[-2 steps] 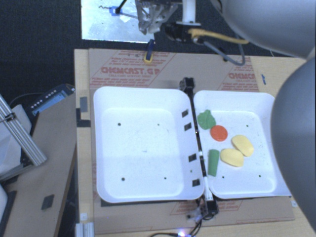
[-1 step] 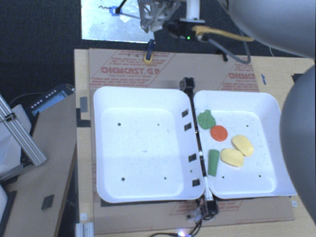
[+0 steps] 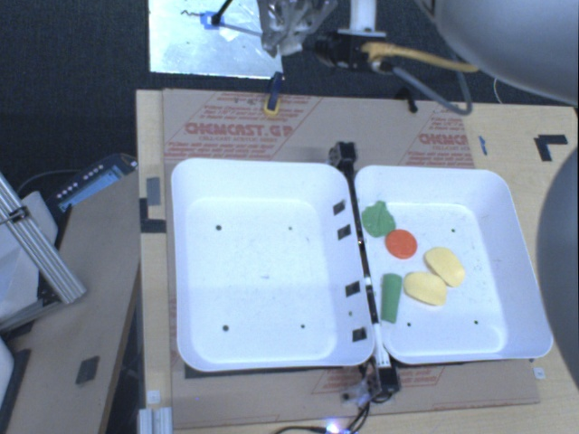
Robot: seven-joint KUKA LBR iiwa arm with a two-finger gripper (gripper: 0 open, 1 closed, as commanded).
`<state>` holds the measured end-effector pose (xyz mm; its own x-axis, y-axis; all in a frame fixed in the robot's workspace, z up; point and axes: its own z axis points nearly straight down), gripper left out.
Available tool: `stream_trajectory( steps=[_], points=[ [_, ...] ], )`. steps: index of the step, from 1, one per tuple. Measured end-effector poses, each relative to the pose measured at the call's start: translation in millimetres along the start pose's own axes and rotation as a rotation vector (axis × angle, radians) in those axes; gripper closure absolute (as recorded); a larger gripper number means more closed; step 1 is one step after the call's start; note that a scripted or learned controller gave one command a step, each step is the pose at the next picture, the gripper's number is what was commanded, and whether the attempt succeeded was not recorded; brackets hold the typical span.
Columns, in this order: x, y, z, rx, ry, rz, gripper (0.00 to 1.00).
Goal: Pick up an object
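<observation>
My arm reaches in from the right, its grey bulk high over the right bin's far corner, and my pincer hangs at the top, beyond the far edge of the tabletop, above a shiny sheet. I cannot tell how it is set; nothing shows in its grip. The objects lie well below and to the right of my pincer, in the right bin near the divider: a green leafy piece, an orange disc, a green stick and two yellow lumps. The left bin sits directly below my pincer.
</observation>
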<state>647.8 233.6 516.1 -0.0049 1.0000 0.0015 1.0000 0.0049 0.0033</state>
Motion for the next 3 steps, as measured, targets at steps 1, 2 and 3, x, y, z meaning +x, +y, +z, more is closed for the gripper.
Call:
stream_trajectory(
  steps=[1,2,3],
  points=[
    [-11,-13,-20,0.000,0.000,0.003,1.00],
    [-67,-34,-19,0.004,-0.001,0.006,1.00],
    [-91,-110,91,0.015,-0.004,0.006,1.00]
  ],
)
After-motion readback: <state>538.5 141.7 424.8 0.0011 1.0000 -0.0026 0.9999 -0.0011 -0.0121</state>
